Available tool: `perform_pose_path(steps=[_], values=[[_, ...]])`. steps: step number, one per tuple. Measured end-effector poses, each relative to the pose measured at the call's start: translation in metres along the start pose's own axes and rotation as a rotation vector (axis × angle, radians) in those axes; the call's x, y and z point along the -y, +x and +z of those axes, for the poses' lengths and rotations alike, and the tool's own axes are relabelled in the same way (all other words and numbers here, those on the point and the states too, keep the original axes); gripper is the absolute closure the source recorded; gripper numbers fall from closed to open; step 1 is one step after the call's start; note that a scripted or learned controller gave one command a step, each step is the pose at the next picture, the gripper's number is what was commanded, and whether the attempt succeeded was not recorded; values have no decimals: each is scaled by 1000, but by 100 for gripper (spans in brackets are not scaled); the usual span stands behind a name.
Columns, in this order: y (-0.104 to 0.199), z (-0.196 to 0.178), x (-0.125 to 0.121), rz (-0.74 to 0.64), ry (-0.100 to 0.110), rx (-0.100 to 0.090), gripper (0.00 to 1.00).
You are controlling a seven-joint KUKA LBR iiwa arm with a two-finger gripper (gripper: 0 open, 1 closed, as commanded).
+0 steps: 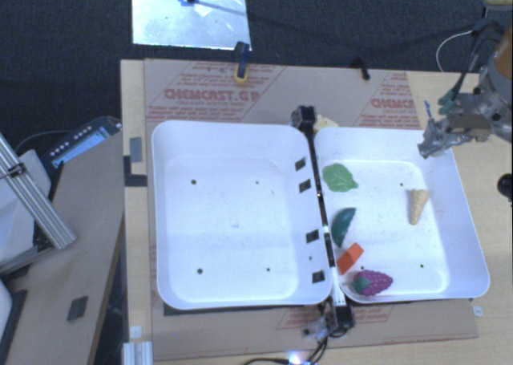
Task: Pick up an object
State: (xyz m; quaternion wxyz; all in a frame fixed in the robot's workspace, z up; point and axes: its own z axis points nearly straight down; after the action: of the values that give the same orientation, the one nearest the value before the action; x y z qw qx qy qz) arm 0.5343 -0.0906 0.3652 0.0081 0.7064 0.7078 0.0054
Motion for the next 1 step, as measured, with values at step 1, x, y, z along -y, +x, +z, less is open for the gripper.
perform_pose_path(steps=[1], values=[[-22,99,20,4,26,-4,100]])
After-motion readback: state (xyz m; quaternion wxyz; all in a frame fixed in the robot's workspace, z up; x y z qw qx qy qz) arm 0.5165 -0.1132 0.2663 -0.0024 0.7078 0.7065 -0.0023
